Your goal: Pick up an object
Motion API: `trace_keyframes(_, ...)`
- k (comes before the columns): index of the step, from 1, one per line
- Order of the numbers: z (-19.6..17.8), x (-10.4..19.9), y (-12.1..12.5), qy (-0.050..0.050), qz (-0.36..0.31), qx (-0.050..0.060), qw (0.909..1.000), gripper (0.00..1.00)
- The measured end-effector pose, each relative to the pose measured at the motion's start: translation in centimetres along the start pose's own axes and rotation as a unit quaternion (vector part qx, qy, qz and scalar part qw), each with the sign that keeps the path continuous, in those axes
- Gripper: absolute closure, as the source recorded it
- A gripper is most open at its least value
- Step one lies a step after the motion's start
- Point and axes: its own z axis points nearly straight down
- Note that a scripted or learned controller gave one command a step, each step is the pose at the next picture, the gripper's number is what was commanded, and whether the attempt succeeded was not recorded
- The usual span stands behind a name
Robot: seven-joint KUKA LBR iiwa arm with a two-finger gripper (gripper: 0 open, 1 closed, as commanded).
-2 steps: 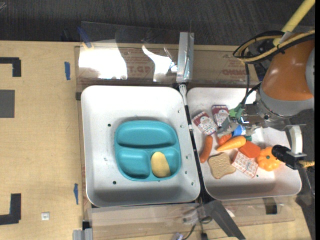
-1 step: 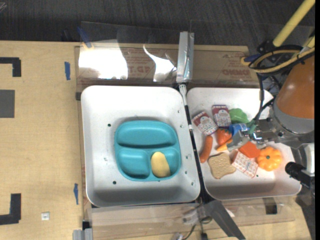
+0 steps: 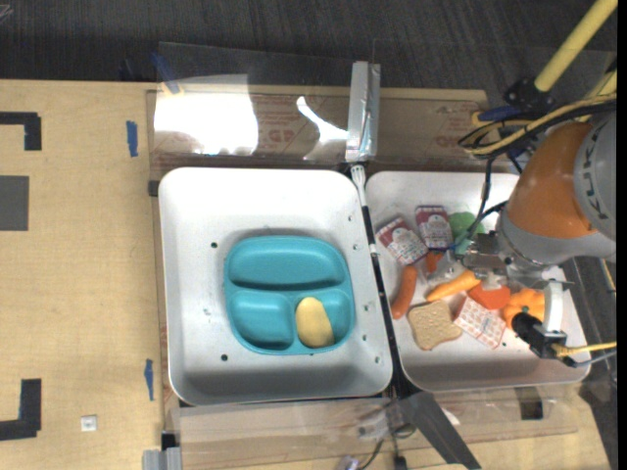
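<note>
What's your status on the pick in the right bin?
Gripper low over right white bin, fingers unclear. Orange carrot-shaped toy just beneath, not confirmed held. Crowded by tan bread-slice toy and red-and-white packets.

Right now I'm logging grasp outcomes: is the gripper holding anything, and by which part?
It cannot be told. The gripper sits low in the right bin among the clutter by the orange carrot, and its own body hides the fingertips.

Open floor around the teal tray [image 3: 284, 262] in the left bin [image 3: 186, 262]; right bin [image 3: 411, 360] crowded.
</note>
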Motion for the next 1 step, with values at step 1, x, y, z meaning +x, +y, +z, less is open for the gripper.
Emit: trace_keyframes(1, 0.54, 0.19, -1.46, -0.004, -0.064, -0.011, 0.9979, 0.00)
